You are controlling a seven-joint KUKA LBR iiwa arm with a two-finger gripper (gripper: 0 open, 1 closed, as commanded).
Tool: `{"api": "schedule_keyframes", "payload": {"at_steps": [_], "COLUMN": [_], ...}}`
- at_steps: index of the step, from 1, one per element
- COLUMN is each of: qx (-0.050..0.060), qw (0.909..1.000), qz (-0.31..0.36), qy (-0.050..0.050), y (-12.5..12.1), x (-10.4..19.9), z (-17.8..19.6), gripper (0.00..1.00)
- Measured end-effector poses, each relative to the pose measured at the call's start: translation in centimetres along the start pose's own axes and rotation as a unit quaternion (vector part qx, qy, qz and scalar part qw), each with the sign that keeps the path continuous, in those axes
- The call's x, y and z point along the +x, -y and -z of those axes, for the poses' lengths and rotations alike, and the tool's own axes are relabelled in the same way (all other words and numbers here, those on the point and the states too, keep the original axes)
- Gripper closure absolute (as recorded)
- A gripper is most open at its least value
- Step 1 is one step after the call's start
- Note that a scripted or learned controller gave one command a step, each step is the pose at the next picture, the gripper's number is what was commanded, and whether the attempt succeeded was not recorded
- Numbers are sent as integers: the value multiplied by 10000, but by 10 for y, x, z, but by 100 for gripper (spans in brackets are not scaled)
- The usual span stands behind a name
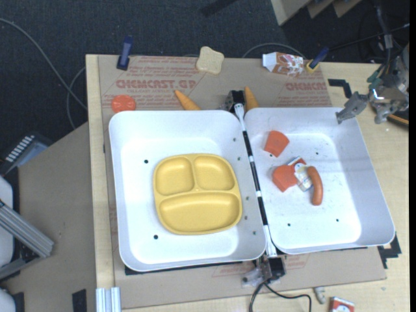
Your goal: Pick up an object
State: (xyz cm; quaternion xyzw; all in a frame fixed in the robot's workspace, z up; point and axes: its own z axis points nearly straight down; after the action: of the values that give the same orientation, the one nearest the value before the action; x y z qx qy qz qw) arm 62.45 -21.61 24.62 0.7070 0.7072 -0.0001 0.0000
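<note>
The right bin [364,194] holds an orange-red block [276,143] near its back. In front of that block lies a second orange-red piece [284,177]. A brown sausage [316,186] and a small white and grey item [301,173] lie against that piece. My gripper [372,111] hovers over the bin's far right corner, well away from these objects. It is open, its fingers spread with nothing between them.
The left bin [130,174] carries a yellow divided plate [196,194]. Loose items lie on the cardboard behind the bins: a bread slice [210,60], an orange carrot [186,101], a red disc [123,103], a blue clip [124,52] and a small carton [284,62].
</note>
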Motion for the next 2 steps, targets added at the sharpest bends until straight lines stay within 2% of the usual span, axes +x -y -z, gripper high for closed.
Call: {"api": "schedule_keyframes", "payload": {"at_steps": [1,2], "qx": [18,10], "qw": [10000,10000], "qz": [4,-4], "qy": [-9,-4], "y": [43,69], "x": [65,60], "z": [-127,-162], "gripper": [0,0]}}
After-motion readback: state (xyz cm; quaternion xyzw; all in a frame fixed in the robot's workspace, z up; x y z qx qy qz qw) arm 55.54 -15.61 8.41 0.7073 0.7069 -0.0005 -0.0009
